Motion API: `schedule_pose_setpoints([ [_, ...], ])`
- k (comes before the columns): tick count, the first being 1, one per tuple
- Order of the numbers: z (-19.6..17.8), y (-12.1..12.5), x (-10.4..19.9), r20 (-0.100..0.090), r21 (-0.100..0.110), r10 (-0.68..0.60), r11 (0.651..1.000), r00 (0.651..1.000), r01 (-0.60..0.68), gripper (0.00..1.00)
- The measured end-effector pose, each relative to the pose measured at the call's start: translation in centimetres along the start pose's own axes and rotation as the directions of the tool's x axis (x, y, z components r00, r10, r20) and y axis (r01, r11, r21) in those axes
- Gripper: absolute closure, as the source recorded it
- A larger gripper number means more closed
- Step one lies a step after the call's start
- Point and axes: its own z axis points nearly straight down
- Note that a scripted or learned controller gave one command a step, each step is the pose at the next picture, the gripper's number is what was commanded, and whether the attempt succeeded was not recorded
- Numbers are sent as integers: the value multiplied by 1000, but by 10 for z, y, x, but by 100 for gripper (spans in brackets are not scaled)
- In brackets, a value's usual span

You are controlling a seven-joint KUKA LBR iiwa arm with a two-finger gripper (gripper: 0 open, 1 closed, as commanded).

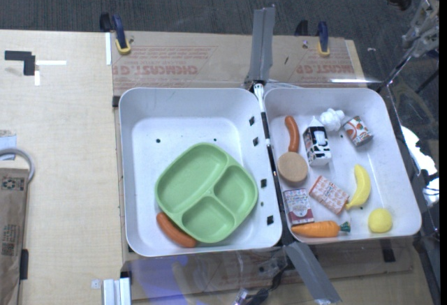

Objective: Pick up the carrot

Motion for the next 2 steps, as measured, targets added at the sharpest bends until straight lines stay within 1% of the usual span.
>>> schedule_pose_setpoints([
  [1, 73, 4, -5, 3, 1, 6, 1000, 1000, -6, 100],
  [2, 43, -22, -29, 1, 2, 16, 1000, 1000, -16, 100],
])
